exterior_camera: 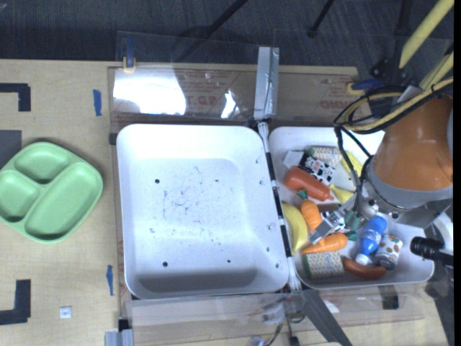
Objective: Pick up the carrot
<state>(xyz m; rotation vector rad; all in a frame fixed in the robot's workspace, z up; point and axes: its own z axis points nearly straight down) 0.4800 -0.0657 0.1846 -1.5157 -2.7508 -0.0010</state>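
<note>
An orange carrot [325, 244] lies slantwise in the right bin [414, 274], with a green tip toward its right end. My gripper [330, 223] is low in that bin, just above the carrot and between it and a second short orange piece [310, 213]. The gripper touches or nearly touches both. The arm's orange band [414, 153] covers the bin's right part.
Crowded around the gripper are a yellow banana [293, 223], a red-orange vegetable [308, 182], a cow-print carton [317, 166], a blue bottle [369, 238], a brown sausage [364, 269] and a ribbed block [323, 264]. The left bin [144, 150] adjoins. A green divided plate [49, 190] sits far left.
</note>
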